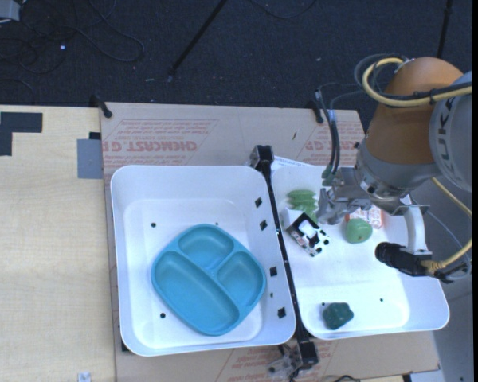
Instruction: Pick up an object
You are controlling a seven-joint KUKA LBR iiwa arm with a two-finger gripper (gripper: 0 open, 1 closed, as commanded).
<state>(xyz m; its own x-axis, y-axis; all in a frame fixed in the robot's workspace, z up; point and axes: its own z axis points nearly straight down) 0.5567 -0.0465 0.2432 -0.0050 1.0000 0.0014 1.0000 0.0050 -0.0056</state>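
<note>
The right bin (pixel 366 281) holds several small objects. A pale green leaf-shaped piece (pixel 301 199) lies near its far left corner. A black-and-white checked toy (pixel 309 235) sits just below it. A round green fruit-like object (pixel 357 230) rests beside a red-and-white item (pixel 372 216), partly hidden by the arm. A dark teal lump (pixel 337 315) lies near the front edge. My gripper (pixel 330 207) hangs low over the far part of this bin, between the leaf piece and the green fruit, just above and right of the checked toy.
The left bin (pixel 135 213) holds a blue divided plate (pixel 209 278). A black divider rail (pixel 277 237) runs between the bins. The orange-banded wrist (pixel 414 110) looms over the right bin's far right. A black cable part (pixel 402 259) sticks out at the right.
</note>
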